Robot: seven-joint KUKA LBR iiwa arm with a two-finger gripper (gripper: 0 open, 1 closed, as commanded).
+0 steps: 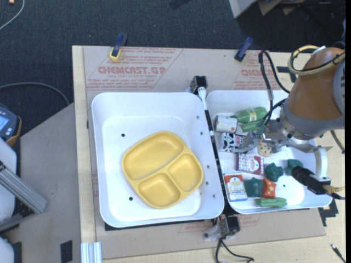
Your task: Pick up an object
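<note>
My gripper [256,142] hangs low in the right bin [233,97], near its middle, below the grey wrist and orange band. Beneath it lie a black-and-white patterned item [231,142] and a small beige spotted piece [265,149]. A green bottle [250,115] and a white can [225,124] lie just behind it. In front are a red-and-white packet [249,163], a small carton [235,186], teal pieces [272,171], an orange piece [269,188] and a green pickle-shaped item [271,203]. The wrist hides part of the bin's middle. I see nothing clearly held.
The left bin [109,141] holds a yellow three-compartment plate [162,169]. A black divider strip [207,126] runs between the bins. Cables and a black connector [307,179] trail over the right bin's right side. Blue clamps [117,47] hold the cardboard at the back.
</note>
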